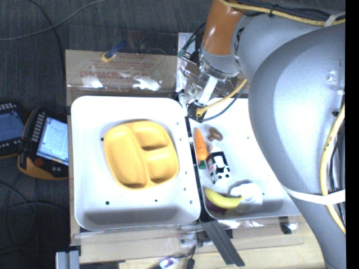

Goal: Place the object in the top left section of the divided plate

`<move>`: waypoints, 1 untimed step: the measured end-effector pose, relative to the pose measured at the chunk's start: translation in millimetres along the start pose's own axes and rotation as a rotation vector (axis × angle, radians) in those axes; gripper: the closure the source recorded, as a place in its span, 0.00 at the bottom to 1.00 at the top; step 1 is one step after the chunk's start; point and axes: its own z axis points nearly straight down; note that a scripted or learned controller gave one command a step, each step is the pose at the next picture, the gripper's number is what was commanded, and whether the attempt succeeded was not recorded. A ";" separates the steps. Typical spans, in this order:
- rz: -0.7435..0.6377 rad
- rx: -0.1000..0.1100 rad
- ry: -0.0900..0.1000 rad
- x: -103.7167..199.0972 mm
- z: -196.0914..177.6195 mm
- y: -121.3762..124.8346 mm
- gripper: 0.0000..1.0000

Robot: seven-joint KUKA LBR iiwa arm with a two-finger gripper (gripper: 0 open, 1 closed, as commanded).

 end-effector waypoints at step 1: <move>-0.054 0.001 -0.002 14.7 28.8 -25.5 1.00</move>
